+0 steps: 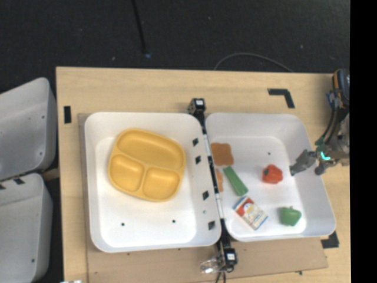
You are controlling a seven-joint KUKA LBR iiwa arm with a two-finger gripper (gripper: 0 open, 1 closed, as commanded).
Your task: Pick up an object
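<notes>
Where the arm is cut off at right, jaws' state unclear; gripper near red pepper

Arm cut off at right edge — gripper blurred, finger state unclear.

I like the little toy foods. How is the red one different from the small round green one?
The red toy is red and sits near the middle of the right bin, close to the tool. The round green toy is green and lies farther from the tool, near the bin's front corner. Both are small, rounded, and lie in the same bin.
</notes>
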